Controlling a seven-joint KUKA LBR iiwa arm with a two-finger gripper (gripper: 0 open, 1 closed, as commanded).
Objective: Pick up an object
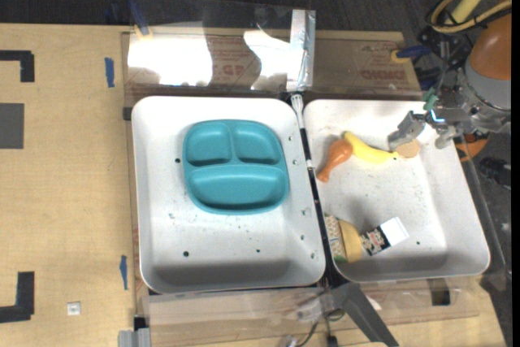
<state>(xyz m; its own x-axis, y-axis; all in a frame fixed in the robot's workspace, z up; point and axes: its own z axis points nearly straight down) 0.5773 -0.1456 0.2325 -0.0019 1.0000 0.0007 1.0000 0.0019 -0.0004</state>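
The right bin holds a yellow banana-shaped toy with an orange piece lying against its left end. A small tan round object sits at the banana's right tip. Near the front lies a flat packet with a white label. My gripper hangs over the bin's back right part, just right of the banana's tip. Its fingers are spread apart, with bare bin floor showing between them. The left fingertip is right above the tan object.
The left bin holds a teal divided plate. A clear plastic sheet stands behind the bins. Cables and the arm's orange band crowd the right edge. Cardboard bench surface stretches to the left.
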